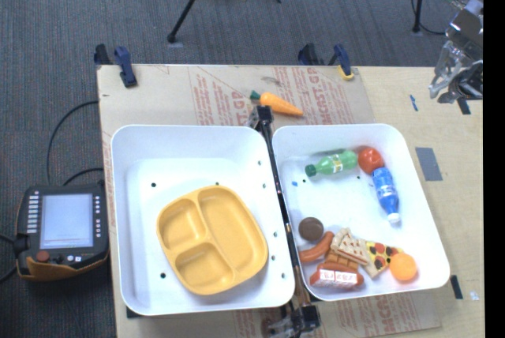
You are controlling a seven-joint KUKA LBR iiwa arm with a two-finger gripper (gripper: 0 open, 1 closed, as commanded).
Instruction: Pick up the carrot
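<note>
One small orange carrot point(280, 103), green-tipped.

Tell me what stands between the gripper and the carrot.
Nothing visible does. The carrot lies on the bare board behind the two bins, outside both. The gripper is at the right edge, above the board, with open board between them.
</note>
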